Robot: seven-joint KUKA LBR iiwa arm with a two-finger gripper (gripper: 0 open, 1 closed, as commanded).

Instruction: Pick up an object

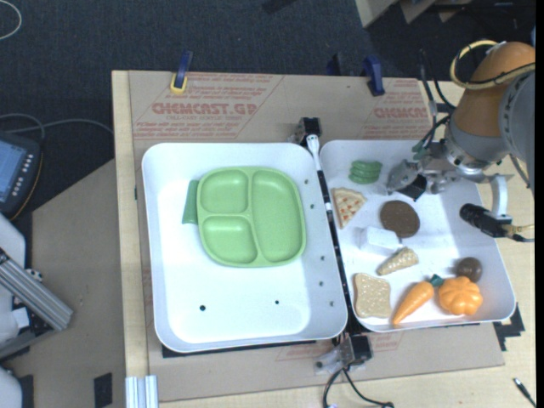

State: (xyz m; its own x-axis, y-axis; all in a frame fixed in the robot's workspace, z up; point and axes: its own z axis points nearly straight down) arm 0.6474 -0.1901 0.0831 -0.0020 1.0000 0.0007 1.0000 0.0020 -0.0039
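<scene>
Cardboard covers the desk [255, 100] under two white bins. Over the right bin [501, 270] the tool [414, 179] hovers beside the brown disc [399, 218], its state impossible to tell. Likely approach; next comes descent onto the disc.

Brown cardboard-topped bench [255, 109] with red print, two shallow white bins side by side touching on it: left bin [170, 253], right bin [501, 270], blue clamps [372, 75] at far edge.
</scene>
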